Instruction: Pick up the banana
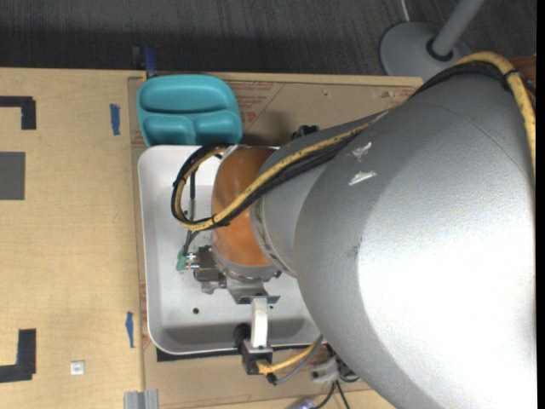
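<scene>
Arm [400, 228] over white bin [162, 254], banana hidden

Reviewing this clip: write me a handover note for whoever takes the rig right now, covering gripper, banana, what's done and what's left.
Arm: reaching in from the right, its grey body and orange band hanging low over the white bin and covering most of it.
Gripper: under the wrist, state cannot be told.
Banana: cannot be located from this view; possibly under the arm.
Other: a teal divided tray sits at the bin's far edge.
Done: arm is positioned over the bin; no pickup confirmed.
Left: confirm the banana's position, grasp it, lift it.
</scene>
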### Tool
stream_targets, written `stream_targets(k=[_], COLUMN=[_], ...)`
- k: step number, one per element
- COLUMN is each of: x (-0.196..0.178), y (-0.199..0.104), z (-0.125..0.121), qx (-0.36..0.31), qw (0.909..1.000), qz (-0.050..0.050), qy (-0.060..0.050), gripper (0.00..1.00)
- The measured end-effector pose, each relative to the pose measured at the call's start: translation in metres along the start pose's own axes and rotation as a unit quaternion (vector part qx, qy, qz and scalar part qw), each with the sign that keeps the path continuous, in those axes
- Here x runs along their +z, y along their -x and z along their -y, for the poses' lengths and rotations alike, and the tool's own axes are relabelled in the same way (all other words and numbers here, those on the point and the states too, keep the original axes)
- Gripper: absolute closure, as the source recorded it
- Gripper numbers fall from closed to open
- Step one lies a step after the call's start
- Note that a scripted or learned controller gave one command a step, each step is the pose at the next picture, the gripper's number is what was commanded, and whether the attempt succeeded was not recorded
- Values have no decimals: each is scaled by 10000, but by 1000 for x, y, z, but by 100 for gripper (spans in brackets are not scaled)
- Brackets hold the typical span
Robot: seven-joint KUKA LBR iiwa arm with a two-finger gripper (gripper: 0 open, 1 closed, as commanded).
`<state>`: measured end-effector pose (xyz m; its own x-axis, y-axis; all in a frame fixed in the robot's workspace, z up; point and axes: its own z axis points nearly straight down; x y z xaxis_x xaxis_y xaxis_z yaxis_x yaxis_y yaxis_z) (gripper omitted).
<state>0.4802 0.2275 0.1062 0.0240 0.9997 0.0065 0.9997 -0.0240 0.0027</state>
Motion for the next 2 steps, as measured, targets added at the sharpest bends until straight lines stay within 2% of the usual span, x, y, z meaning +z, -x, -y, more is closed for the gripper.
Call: stream_targets(k=[2], x=[-19], y=[-1], z=[0], qx=[6], qw=[10000], qz=[-2], qy=[2], gripper=[100])
